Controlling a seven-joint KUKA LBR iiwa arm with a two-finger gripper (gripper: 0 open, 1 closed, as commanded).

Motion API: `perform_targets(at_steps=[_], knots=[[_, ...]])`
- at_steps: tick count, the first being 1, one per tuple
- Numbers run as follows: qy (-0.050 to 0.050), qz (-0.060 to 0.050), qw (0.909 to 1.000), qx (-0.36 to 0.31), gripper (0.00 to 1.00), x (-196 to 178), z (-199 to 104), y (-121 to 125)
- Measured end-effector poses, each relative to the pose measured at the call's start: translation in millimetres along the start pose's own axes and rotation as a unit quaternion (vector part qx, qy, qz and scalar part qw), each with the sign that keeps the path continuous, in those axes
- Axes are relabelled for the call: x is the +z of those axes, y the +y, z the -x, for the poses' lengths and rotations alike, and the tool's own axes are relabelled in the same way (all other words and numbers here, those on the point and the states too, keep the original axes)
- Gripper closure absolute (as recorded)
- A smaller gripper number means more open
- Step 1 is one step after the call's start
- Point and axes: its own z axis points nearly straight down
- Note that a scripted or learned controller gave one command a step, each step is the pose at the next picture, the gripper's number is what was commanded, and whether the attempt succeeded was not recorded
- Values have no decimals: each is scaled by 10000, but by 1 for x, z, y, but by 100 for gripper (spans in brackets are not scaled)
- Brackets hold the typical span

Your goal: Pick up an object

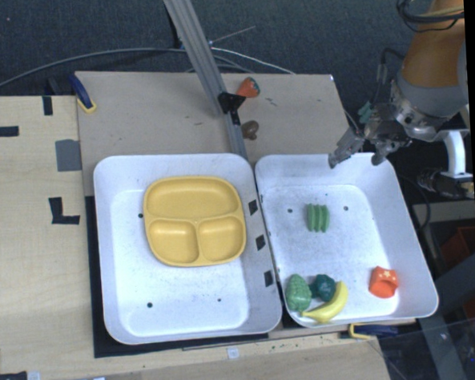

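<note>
My gripper (354, 155) hangs over the far rim of the right bin (399, 215), with its two fingers spread open and nothing between them. Below it in that bin lies a green ridged pepper-like toy (318, 217), well apart from the fingers. At the bin's near edge sit a light green leafy toy (297, 292), a dark green round toy (323, 286) and a yellow banana (330, 305), bunched together. An orange-red toy (383, 281) rests near the right front corner.
The left bin (120, 232) holds a yellow divided plate (195, 220). A grey metal pole (201, 51) slants across the bench behind the bins, with a clamp and small orange piece (248, 86) by it.
</note>
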Motion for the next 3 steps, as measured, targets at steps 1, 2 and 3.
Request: perform_targets(at_steps=[1,2,3], knots=[[-3,-1,10000,-4,0,0,0,0],[-6,-33,10000,4,0,61,8,0],[-3,-32,10000,0,0,108,4,-9]])
